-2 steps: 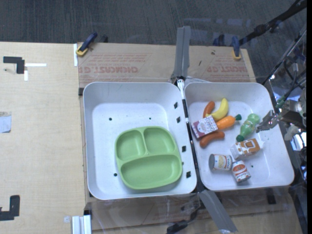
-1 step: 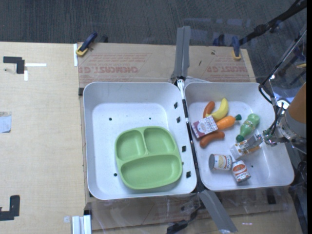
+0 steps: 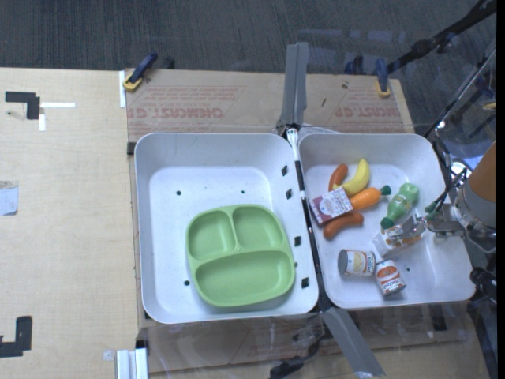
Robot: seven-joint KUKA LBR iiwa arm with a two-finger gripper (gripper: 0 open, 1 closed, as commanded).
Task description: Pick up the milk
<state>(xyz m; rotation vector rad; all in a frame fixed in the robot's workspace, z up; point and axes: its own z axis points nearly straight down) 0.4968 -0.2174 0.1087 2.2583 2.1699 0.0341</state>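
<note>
I see the milk carton (image 3: pixel 332 205) lying in the right bin (image 3: pixel 442 287), well left of my jaws (image 3: pixel 410 231); whether they're apart, I cannot tell.

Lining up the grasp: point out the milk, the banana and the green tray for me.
milk (image 3: pixel 332 205): camera view, middle of the carton's front face.
banana (image 3: pixel 357 178): camera view, middle of its curved body.
green tray (image 3: pixel 237 281): camera view, floor of its large near compartment.

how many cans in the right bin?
2. One can lies on its side near the bin's front wall; the other can lies just right of it, nearer the front rim. The gripper may hide more.
</note>
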